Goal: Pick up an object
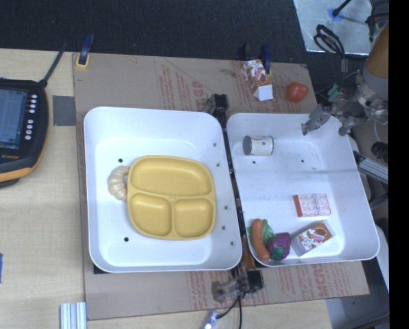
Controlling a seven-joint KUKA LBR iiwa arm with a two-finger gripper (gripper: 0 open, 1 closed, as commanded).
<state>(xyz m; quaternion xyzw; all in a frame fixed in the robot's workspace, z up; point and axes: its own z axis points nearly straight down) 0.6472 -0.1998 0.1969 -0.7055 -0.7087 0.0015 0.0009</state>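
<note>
- grey two-finger gripper (326, 120) poised at upper right of frame, over the top rim of the shallow white right bin (342, 177); fingers spread wide, holding nothing.
- small white cylindrical cup (259, 144) lying on its side in the upper left corner of that bin.
- lies left of and slightly below the gripper, near but apart; long axis running left-right across the frame.

You're looking at an evenly, brightly lit scene with light from overhead: the 2 white bins (156, 125) come close to washing out, with soft, short shadows under their rims. Toward 12 o'clock the dark floor (156, 9) is grainy. At 3 o'clock the gripper (331, 118) is soft and slightly blurred.
</note>
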